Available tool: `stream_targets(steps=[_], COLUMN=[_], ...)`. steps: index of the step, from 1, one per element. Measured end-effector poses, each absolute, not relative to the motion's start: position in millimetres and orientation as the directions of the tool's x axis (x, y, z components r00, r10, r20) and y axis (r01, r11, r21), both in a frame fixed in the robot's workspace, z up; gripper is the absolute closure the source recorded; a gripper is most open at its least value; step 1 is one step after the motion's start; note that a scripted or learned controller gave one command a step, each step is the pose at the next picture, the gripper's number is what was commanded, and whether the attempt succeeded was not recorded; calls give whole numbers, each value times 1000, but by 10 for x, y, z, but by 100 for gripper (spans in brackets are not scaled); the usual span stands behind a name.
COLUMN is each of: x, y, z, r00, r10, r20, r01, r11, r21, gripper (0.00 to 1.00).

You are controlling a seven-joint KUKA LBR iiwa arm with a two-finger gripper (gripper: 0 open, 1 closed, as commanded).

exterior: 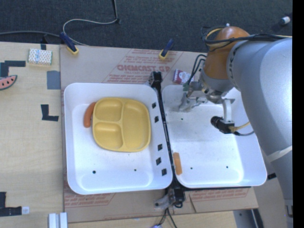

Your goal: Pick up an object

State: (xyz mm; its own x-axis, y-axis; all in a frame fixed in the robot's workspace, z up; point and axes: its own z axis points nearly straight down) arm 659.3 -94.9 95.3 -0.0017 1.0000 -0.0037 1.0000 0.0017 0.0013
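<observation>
So nearest me, at the front edge of the right bin (247, 172), tucked into its front-left corner right against the divider between the two bins, there's a little orange carrot-looking piece (177, 163) lying lengthwise along the wall. That's the one loose object on the arm's side, and it sits well apart from the gripper (189, 101), which is up near the back-left corner of that same bin, pointing down at the bin floor. Nothing is between the fingers that I can see, and honestly from this angle I can't tell how far apart they are, the metal bits just blur together. The big grey arm (266, 84) with its orange band (223, 51) comes in over the right and back edges of that bin. Over in the left bin (76, 175) there's a yellow divided plate (121, 124) sitting a bit back of centre, three compartments, all bare. Touching the plate's left rim is an orange-red sausage-shaped thing (88, 115), lying on the bin floor. Farther back, just past the right bin's back-left corner, a small red and white packet (179, 76) lies on the cardboard sheet (95, 65) under the bins. Two blue-and-yellow clamps (69, 42) pinch the cardboard's back edge. Way off on the bench's left side there's a watermelon-slice toy (7, 82) and a small chequered block (40, 56) by the back-left corner.
</observation>
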Motion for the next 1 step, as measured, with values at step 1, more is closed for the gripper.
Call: stream_targets(steps=[1], x=[6594], y=[-949], z=[953], r00=[-2], r10=[1000], r20=[-4], r01=[1000], r11=[2], r21=[2], gripper=[0])
